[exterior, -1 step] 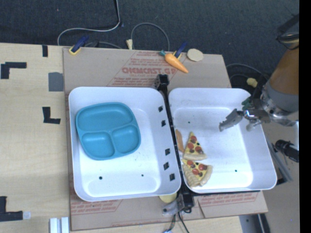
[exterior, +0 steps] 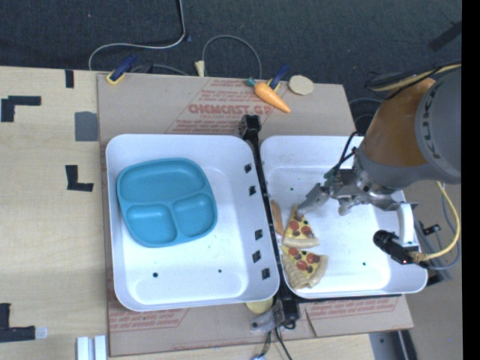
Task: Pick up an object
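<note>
Reaches in from the right edge of the camera view, one arm [exterior: 439, 137], grey in the upper housing with a broad orange band above the wrist. Slants downward and leftward from the bulky housing toward a narrower wrist section. Ends in the end effector [exterior: 309, 201], tip lowest and farthest left. Carries dark cabling looped along the wrist and a black fitting on a white bracket below it. Finger state not readable from this angle; tip appears as a single grey wedge.
</note>
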Available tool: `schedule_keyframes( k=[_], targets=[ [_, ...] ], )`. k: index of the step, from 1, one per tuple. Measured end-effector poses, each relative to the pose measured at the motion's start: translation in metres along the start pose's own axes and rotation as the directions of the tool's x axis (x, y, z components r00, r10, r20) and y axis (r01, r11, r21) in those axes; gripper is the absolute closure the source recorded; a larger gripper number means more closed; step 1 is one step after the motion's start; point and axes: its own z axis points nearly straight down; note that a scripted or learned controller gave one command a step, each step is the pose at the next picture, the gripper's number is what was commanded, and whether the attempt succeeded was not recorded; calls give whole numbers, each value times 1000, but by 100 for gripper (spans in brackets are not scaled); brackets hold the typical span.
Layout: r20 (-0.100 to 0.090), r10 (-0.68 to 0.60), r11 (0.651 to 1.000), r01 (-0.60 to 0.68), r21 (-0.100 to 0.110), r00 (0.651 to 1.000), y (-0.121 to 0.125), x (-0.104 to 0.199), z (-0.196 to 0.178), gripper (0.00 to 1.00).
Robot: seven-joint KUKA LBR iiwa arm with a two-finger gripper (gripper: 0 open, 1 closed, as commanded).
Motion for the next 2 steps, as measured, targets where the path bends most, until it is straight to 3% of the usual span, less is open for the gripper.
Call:
schedule_keyframes(
  k=[1, 2],
  targets=[
    [7, 4, 1000, -4, -9, 1000, 14, 11, 81, 0],
    [4, 5, 1000, -5, -11, 1000, 15, 12, 76, 0]
  ],
)
